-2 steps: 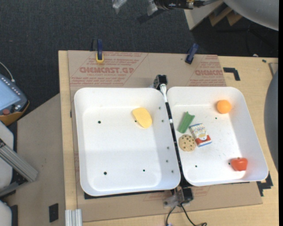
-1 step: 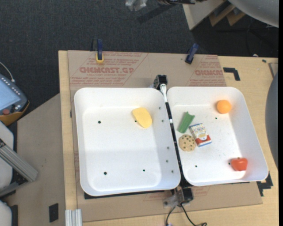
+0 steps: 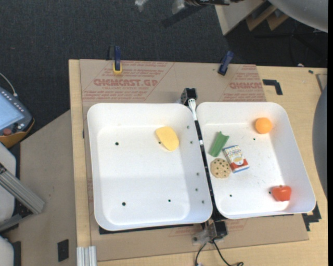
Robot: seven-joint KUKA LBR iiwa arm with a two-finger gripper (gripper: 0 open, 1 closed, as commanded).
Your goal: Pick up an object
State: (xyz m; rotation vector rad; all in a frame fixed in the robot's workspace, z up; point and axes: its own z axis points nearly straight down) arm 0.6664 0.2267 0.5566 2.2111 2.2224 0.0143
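Claw at top edge (state unclear), one yellow item in left bin, five items in right bin

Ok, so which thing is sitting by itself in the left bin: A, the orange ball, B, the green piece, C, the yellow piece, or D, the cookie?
C: the yellow piece lies alone in the left bin, while the orange ball, cookie and green piece all lie in the right bin.
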